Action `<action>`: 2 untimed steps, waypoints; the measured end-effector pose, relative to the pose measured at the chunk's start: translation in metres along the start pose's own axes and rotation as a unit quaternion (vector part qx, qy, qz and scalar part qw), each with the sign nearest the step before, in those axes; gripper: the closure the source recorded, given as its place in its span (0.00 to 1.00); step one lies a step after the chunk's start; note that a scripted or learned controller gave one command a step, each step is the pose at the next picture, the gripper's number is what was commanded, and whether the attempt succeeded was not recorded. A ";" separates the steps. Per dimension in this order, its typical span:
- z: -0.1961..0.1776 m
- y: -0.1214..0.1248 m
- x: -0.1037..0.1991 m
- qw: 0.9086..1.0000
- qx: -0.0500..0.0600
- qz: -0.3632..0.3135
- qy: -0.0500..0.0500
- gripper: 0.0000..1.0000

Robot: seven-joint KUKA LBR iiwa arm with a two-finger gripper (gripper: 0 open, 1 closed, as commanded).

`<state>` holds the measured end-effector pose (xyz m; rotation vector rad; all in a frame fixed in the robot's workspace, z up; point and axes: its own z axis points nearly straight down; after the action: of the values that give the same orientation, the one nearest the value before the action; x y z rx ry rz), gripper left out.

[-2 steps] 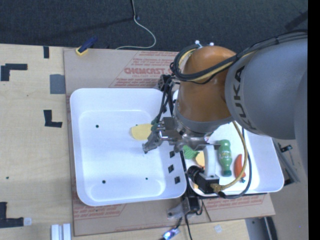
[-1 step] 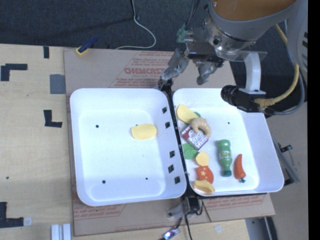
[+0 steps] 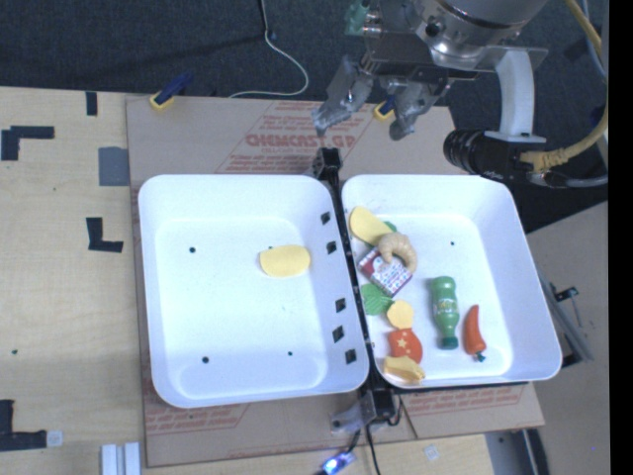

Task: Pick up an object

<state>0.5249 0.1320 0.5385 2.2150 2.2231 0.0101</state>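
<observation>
My gripper (image 3: 365, 120) hangs high above the far edge of the bins, near the divider, open with nothing between its fingers. Below it, the right bin (image 3: 485, 206) holds a cluster of toy food along its left side: a yellow piece (image 3: 367, 225), a tan croissant-like piece (image 3: 400, 249), a red-and-white packet (image 3: 385, 275), a green leaf (image 3: 375, 300), a small yellow-orange piece (image 3: 401, 315), a tomato (image 3: 405, 344) and a pale yellow piece (image 3: 403, 369). A green bottle (image 3: 444, 312) and a red chili (image 3: 475, 331) lie further right. A yellow oval piece (image 3: 285, 260) lies alone in the left bin (image 3: 198, 206).
Both bins rest on a cardboard sheet (image 3: 257, 146) on the wooden bench. A black clip row (image 3: 338, 305) runs along the divider between the bins. A white cable (image 3: 287, 62) trails over the dark floor behind. The arm's black hose fitting (image 3: 485, 153) overhangs the right bin's far edge.
</observation>
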 end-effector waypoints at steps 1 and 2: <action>0.150 -0.045 0.029 1.000 0.012 0.000 -0.003 1.00; 0.141 -0.018 0.009 1.000 0.004 0.002 -0.002 1.00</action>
<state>0.5076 0.1408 0.3971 2.2212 2.2213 -0.0028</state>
